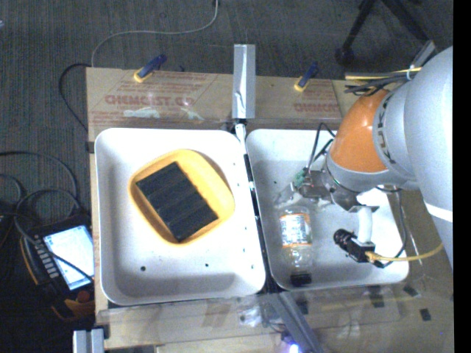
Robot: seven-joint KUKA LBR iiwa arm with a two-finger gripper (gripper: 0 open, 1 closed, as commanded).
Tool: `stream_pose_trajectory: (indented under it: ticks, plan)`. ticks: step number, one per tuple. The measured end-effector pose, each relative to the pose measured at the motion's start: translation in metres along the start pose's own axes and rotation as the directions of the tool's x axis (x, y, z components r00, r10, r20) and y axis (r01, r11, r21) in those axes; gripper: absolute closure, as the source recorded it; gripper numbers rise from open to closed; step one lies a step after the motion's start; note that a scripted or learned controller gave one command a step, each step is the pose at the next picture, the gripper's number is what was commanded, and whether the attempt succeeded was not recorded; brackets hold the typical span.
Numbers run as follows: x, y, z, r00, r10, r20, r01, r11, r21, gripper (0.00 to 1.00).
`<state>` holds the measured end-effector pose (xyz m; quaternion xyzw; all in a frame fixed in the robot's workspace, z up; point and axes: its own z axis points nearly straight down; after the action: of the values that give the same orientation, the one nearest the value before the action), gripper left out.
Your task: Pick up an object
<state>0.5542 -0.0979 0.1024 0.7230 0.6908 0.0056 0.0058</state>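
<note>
A clear plastic bottle (295, 232) with an orange label lies on its side in the right bin (268, 168), towards the front. A small black piece (300, 278) rests by that bin's front wall. My gripper (310, 186) hangs low over the middle of the right bin, just above and right of the bottle's far end. The orange-banded wrist (358, 142) covers most of it. A small green part (302, 176) shows at its left side.
The left bin (118, 271) holds a yellow dish (215, 169) with a black ribbed block (176, 199) lying in it. A cable and black fitting (352, 245) hang off the arm over the right bin's near right. A metal divider post (243, 79) stands behind the bins.
</note>
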Motion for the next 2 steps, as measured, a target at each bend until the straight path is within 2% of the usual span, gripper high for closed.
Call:
stream_pose_trajectory:
  ticks: [1, 2]
  plan:
    - [-0.011, -0.025, -0.001, 0.999, -0.033, 0.009, 0.033, 0.997, -0.063, 0.0]
    - [0.004, -0.024, -0.001, 0.991, -0.132, 0.014, 0.133, 0.989, -0.066, 0.0]
